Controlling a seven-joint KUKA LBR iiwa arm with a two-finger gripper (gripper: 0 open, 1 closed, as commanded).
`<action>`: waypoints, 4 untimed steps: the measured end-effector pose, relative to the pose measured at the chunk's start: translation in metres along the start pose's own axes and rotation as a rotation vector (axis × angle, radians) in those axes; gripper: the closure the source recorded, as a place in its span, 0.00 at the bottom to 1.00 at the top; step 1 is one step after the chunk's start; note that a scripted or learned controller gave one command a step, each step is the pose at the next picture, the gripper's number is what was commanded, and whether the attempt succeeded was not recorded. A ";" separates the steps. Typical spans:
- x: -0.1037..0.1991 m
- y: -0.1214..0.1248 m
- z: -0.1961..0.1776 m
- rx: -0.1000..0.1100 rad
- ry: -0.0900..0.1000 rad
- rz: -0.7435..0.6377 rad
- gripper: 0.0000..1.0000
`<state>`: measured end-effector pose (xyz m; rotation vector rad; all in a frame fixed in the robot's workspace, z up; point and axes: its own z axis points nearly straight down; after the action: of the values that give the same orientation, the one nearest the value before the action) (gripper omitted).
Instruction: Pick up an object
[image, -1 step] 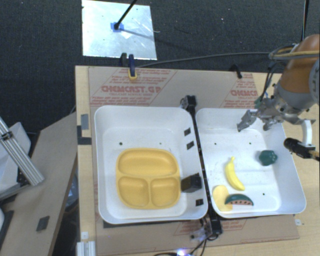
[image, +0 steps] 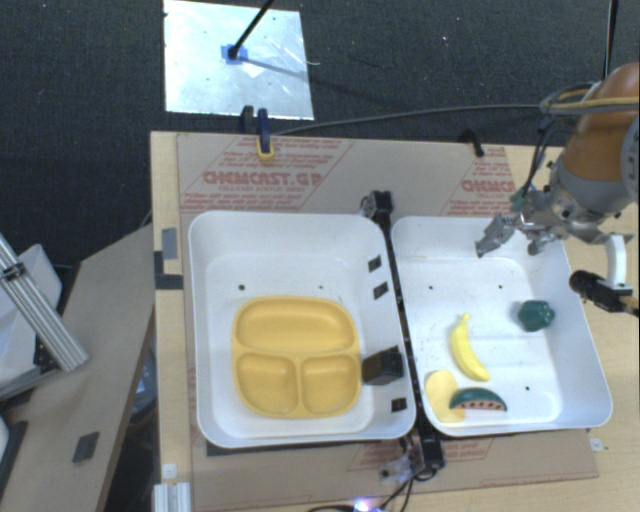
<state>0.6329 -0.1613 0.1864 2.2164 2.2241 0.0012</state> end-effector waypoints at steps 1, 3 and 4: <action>0.006 -0.006 0.045 0.003 0.001 0.001 0.00; 0.006 -0.004 0.083 -0.003 -0.001 0.000 1.00; 0.003 0.001 0.018 -0.007 -0.001 -0.001 1.00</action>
<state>0.6336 -0.1579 0.1684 2.2111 2.2214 0.0074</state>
